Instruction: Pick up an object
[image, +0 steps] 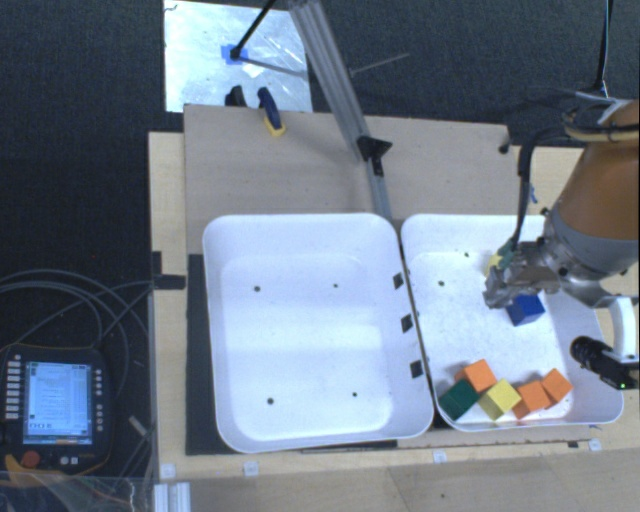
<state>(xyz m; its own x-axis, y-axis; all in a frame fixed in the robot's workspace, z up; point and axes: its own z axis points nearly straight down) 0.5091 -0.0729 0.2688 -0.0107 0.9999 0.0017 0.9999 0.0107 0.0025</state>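
Blue cube lies in right bin beneath the hand; grip state unclear.

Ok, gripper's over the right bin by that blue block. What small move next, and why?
Probably lower straight onto the blue block. The gripper sits at its upper-left edge in the right bin, and that block lies apart from the cluster of blocks near the front wall.

The end effector hangs over the right bin, just beside a blue cube; coloured cubes cluster at its near edge.
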